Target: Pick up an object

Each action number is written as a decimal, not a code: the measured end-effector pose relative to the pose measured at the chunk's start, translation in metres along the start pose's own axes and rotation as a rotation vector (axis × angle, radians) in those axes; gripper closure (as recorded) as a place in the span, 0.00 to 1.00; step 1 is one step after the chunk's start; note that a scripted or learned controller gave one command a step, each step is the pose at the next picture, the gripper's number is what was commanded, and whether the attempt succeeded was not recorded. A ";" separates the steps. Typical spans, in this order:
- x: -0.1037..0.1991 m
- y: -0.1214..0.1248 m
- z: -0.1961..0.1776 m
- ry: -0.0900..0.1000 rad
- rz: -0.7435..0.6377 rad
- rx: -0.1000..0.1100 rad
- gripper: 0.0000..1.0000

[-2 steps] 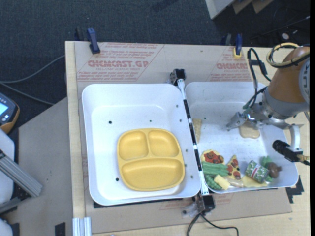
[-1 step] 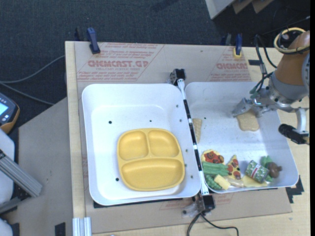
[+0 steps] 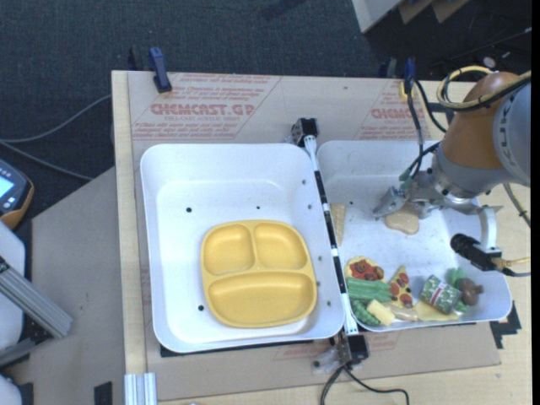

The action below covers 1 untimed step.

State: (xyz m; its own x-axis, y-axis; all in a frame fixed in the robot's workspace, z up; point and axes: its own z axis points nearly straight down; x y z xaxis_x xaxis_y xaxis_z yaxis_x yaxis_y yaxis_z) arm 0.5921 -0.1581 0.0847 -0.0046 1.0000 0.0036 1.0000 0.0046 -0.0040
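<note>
Grey arm [image 3: 515, 133], orange band [image 3: 472, 125]

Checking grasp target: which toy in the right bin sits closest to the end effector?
The tan piece, alone just under the end effector; the others cluster along the bin's near edge.

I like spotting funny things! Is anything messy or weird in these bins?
Nothing looks broken or spilled. The yellow divided plastic plate lies flat in the left white bin. The toy food pieces are all heaped along the right white bin's near edge.
</note>
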 end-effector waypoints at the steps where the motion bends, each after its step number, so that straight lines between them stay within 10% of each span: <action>1: -0.004 0.002 -0.011 -0.004 0.004 -0.006 1.00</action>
State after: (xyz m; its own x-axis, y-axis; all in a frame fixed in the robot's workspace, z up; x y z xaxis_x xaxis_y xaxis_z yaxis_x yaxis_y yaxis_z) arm 0.5940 -0.1620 0.0956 -0.0006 1.0000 -0.0001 1.0000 0.0006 0.0022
